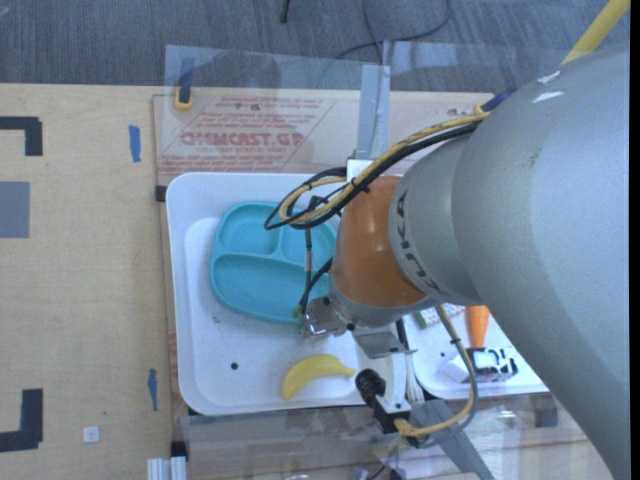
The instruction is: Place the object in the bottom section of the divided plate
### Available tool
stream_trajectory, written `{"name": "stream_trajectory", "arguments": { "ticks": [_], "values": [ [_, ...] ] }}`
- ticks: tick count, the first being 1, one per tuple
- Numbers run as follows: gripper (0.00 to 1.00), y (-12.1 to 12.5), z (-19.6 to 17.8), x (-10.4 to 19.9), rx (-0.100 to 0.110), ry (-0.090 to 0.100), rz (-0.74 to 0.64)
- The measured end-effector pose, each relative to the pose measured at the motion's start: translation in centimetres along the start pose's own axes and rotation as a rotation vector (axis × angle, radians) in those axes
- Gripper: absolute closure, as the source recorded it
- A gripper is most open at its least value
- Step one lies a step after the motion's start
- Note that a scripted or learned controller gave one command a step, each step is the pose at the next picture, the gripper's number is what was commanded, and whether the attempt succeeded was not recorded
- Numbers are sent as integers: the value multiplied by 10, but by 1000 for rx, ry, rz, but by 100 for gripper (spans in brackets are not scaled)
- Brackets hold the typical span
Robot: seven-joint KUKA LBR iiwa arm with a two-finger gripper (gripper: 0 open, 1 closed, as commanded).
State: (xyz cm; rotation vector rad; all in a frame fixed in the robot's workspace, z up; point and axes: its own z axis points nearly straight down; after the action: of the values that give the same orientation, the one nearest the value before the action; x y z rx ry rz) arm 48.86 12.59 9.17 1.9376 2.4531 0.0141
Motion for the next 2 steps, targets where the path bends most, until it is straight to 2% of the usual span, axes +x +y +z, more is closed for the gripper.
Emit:
{"name": "stream_trajectory", "arguments": {
  "ticks": [1, 2],
  "values": [
    [100, 5, 0, 36, -1, -2, 340],
    [100, 49, -274, 49, 20, 2, 380]
  ]
}}
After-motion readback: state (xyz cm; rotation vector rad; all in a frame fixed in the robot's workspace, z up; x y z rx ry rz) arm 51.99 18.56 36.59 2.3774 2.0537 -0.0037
